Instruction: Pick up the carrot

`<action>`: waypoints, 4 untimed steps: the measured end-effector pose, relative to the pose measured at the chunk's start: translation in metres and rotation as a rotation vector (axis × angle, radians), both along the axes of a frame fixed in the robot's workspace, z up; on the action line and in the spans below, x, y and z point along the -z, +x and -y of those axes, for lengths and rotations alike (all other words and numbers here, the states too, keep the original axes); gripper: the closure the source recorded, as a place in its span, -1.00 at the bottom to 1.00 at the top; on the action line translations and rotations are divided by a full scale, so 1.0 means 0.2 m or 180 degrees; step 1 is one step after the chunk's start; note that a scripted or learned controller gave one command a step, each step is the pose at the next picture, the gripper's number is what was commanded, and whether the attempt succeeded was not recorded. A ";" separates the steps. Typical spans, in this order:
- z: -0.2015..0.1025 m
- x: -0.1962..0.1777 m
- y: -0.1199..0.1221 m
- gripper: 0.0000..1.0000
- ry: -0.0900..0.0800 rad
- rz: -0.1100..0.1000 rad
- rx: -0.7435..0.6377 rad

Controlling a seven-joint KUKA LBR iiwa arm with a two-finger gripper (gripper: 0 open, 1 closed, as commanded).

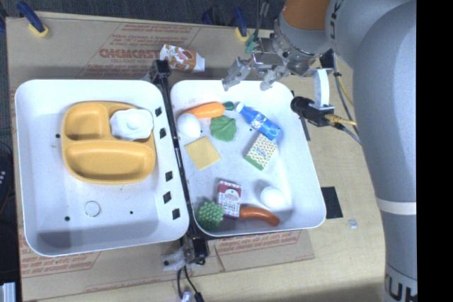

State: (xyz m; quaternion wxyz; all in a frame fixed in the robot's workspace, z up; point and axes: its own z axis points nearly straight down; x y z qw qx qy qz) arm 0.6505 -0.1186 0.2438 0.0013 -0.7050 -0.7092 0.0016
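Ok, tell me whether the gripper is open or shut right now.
Open. The gripper hangs above the far rim of the right bin with its two fingers spread apart and nothing between them; the carrot lies below in the bin.

**Gripper over the right bin's far rim, carrot below it**

From my seat I see the gripper [250, 77] hanging open above the far edge of the right bin [306, 173], nothing between its fingers. The carrot [203, 109] lies just beneath and to the left, beside a white egg [189, 126] and a green leaf [224, 128]. A blue bottle [260, 122] rests nearby. The left bin [42, 180] carries a yellow divided tray [106, 152].
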 end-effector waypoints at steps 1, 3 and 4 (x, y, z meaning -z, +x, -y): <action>-0.18 0.25 0.03 -1.00 0.0003 -0.0007 0.0531; -0.09 0.66 0.04 1.00 0.0017 -0.0001 0.1140; -0.33 0.26 -0.27 1.00 -0.0005 -0.0011 0.1941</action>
